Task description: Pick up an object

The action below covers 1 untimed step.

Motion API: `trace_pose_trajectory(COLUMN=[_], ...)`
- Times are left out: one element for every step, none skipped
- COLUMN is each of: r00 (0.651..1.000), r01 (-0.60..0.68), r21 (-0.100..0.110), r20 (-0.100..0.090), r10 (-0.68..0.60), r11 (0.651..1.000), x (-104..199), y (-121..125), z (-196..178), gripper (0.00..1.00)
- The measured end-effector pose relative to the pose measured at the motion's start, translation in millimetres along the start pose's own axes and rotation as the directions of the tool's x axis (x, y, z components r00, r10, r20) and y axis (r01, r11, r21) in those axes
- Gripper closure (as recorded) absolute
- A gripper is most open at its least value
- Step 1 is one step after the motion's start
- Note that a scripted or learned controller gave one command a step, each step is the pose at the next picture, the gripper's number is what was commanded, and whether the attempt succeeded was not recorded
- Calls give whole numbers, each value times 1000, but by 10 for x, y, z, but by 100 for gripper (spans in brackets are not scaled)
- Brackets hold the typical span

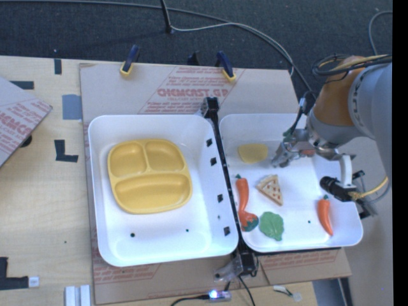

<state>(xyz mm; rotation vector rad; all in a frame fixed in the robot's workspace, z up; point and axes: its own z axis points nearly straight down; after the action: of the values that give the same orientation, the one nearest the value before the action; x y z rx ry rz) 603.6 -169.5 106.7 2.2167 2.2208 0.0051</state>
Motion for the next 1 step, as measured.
trace_pose_trajectory(r00=[1000], r01=[-2], r21=[0], r20=[1], r10=[2], r11=[1000], x=[-30], y=[-58], z=[-591], gripper=[100])
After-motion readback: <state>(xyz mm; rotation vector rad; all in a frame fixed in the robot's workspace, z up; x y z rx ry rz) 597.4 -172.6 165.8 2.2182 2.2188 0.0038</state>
